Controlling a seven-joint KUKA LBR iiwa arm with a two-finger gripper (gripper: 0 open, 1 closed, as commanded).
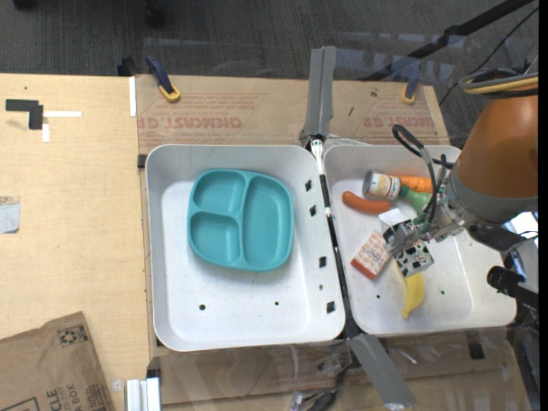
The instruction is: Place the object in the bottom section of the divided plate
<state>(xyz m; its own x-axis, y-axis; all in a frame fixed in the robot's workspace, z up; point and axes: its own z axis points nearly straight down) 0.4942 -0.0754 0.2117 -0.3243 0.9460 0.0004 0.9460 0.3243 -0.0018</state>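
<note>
Camera view caught a wooden bench, cardboard under two bins, dark carpet behind. Gripper hung by the banana; open or closed, couldn't tell.

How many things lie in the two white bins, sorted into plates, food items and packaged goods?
Plates: 1 (teal divided plate)
Food items: 3 (banana, carrot, red sausage)
Packaged goods: 2 (small bottle, red-and-white packet)
Total: 6
</note>
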